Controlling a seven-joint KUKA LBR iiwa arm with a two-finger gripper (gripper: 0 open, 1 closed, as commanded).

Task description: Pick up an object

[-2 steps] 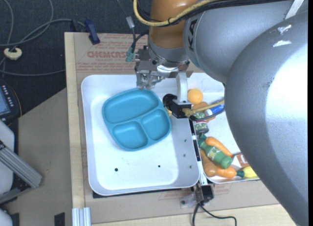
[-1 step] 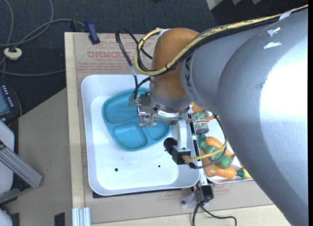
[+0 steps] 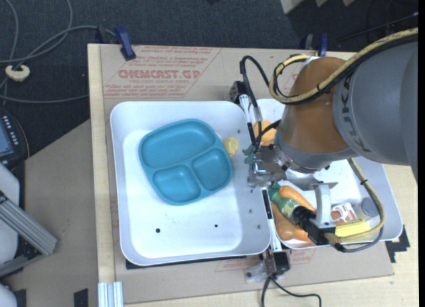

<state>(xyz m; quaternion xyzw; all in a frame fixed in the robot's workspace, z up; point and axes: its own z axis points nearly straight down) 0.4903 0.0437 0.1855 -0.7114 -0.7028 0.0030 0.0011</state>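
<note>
1. A pale worktop [image 3: 159, 66] is carrying two shallow white bins side by side; the left bin [image 3: 123, 186] is showing whole, while the right bin [image 3: 393, 214] is lying largely under the robot.
2. A blue divided plate [image 3: 184, 161] is lying flat in the upper middle of the left bin; a small yellow piece [image 3: 230, 145] is sitting just beside the plate's right edge, near the wall between the bins.
3. The grey arm [image 3: 378, 100] is reaching in from the right, its orange band hanging over the right bin.
4. The pincer [image 3: 263, 174] is hanging low over the wall between the two bins; whether it is open or closed cannot be told, and nothing is showing in its hold.
5. An orange carrot-like toy [image 3: 295, 198] is lying just right of the pincer in the right bin; a second orange piece [image 3: 291, 232] is lying below it; a third orange piece [image 3: 267, 131] is peeking out above.
6. A small red-and-white carton [image 3: 342, 213] is lying further right in that bin.
</note>
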